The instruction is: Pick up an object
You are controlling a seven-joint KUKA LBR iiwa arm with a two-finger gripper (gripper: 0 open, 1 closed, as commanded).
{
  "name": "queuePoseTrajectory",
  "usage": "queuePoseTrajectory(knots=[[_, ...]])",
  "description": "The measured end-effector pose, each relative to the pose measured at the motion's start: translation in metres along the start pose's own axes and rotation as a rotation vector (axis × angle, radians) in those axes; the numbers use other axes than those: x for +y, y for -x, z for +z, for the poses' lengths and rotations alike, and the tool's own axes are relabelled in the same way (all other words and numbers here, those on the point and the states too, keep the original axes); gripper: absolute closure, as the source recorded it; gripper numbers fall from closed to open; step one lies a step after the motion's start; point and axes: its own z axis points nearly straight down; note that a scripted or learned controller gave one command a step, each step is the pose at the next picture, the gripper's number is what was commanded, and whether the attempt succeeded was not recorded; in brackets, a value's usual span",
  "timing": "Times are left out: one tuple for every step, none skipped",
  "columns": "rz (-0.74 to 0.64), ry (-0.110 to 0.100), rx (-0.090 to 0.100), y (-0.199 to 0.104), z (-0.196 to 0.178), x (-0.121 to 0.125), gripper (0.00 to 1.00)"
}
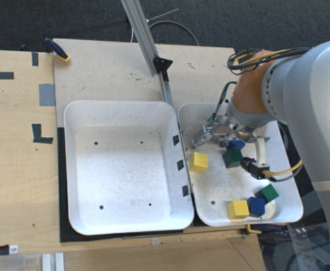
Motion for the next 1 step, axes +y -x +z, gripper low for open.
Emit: queuePoseTrajectory(knots=[[-0.001, 0.003, 0.001, -0.0008, -0.0129, 0.0010, 1.00]])
